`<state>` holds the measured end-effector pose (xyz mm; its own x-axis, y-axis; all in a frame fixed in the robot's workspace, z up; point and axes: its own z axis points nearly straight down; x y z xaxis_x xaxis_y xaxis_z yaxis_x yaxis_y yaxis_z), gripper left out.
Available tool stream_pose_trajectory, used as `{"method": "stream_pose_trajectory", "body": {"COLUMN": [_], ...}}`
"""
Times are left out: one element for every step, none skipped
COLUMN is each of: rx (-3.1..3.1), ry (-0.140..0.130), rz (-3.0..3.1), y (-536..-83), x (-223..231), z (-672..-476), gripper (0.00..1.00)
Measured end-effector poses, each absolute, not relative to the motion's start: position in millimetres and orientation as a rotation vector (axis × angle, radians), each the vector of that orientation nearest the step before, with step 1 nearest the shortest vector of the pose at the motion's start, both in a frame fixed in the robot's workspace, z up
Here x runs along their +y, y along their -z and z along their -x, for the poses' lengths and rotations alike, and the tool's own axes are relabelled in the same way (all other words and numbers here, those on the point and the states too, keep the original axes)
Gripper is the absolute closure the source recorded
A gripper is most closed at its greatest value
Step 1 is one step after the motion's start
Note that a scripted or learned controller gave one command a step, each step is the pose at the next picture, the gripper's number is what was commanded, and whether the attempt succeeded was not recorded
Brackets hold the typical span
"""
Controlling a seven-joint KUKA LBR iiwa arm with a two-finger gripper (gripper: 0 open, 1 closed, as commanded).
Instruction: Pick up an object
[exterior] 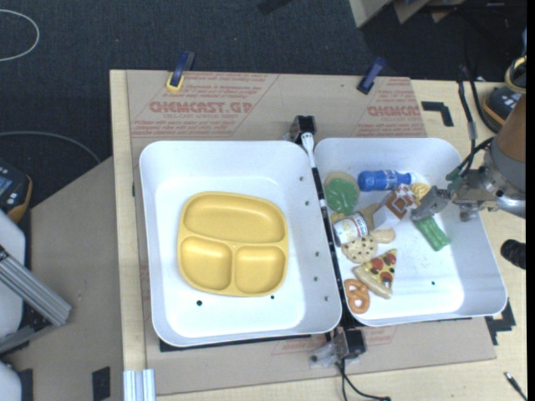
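Arm (512, 153) enters from right, tool (441, 200) low, pointing left

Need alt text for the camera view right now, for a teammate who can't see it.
The gripper hangs over the right bin, just above a green block, beside toy food: a blue bottle, a cookie, a pizza slice and a pretzel. The left bin holds a yellow divided tray.

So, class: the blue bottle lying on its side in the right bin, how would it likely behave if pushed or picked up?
The blue bottle lies on its side and looks round-bodied, so a sideways push would probably roll it. It seems small and plastic, likely light and stiff. Its smooth surface might slip in the gripper.
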<state>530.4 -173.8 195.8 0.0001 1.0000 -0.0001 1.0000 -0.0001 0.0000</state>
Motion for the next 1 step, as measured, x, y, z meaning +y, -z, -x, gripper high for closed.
{"method": "stream_pose_trajectory", "body": {"rx": [2.226], "ry": [0.004], "rz": [-2.225], "y": [-139.6], "x": [-175.7], "z": [-539.5], "gripper": [0.00]}}
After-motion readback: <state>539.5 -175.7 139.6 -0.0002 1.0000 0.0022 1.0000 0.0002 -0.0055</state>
